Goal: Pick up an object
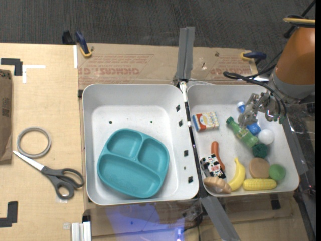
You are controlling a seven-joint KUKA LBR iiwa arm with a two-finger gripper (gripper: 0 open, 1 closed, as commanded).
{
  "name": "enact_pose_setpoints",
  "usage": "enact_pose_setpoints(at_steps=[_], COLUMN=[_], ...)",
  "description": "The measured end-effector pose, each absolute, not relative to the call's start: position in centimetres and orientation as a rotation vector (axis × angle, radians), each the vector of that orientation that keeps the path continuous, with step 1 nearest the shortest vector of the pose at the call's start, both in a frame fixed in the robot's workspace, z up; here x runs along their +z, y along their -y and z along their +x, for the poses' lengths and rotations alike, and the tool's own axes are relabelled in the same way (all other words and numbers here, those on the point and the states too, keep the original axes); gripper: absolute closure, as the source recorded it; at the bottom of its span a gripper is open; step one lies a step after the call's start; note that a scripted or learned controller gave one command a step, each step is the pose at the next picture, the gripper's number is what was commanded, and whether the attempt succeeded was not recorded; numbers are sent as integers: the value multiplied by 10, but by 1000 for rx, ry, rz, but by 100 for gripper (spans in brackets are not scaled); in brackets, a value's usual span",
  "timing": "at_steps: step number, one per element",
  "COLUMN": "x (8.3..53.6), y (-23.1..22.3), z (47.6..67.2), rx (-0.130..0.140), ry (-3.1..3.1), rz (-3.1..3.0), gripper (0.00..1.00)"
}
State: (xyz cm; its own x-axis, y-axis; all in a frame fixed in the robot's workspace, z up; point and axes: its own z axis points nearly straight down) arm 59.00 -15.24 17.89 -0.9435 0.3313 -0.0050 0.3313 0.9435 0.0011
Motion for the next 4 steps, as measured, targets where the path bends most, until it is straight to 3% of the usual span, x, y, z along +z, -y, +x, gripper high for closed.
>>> enact_pose_setpoints(at_steps=[1,2,3,4], x=[178,93,93,93], y=[153,149,106,128], z=[590,606,649,625], rx=[0,0,1,0], ry=[-3093,-3094,-3088,-3095], rz=[527,522,553,517], gripper=[0,0,0,0])
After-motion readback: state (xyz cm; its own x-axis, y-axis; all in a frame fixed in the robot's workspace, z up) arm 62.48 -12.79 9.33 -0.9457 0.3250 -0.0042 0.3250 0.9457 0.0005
